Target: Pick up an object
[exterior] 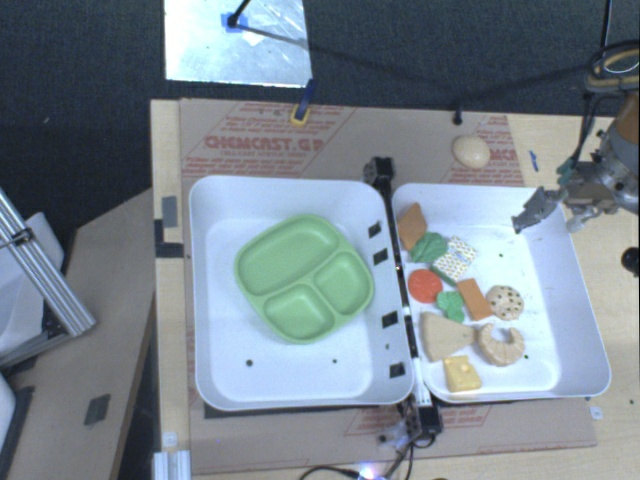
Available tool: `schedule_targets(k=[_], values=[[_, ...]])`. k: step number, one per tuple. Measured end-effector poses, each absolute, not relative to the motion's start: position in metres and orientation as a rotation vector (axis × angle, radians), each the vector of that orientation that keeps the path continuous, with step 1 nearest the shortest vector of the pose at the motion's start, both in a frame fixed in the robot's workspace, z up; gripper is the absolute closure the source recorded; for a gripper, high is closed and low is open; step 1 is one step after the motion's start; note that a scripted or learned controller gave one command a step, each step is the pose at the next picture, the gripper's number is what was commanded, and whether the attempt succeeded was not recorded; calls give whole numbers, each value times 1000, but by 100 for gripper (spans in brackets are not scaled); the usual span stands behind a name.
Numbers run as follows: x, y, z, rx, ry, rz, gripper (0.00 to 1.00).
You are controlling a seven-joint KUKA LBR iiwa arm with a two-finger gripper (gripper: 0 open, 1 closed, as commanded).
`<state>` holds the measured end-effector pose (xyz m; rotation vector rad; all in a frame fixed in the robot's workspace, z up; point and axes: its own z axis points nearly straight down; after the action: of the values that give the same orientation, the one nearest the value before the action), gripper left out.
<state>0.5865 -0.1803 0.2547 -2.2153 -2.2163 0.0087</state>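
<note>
My gripper (555,215) hangs over the far right corner of the right bin (570,308), open, with nothing between its fingers. Toy food lies along the bin's left half, well to the gripper's left and nearer the camera. There is a brown slice (411,226), a green leaf (430,246), a patterned cracker (456,258), a red tomato slice (425,285), an orange stick (474,299), a chip cookie (505,301), a bread wedge (443,336), a donut (499,345) and a cheese cube (461,373).
The left bin (215,348) holds a green divided plate (305,278). A pale egg-shaped object (471,150) lies on the bench behind the right bin. A black divider with clips (395,278) runs between the bins. A shiny sheet (237,28) lies at the back.
</note>
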Motion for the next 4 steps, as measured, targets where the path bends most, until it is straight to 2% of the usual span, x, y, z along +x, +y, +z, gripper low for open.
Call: schedule_targets(k=[1,2,4], values=[[589,-180,262,-2219,-2226,-1,0],[595,-174,217,-2214,-2227,1,0],[581,-171,125,-2218,-2221,2,0]])
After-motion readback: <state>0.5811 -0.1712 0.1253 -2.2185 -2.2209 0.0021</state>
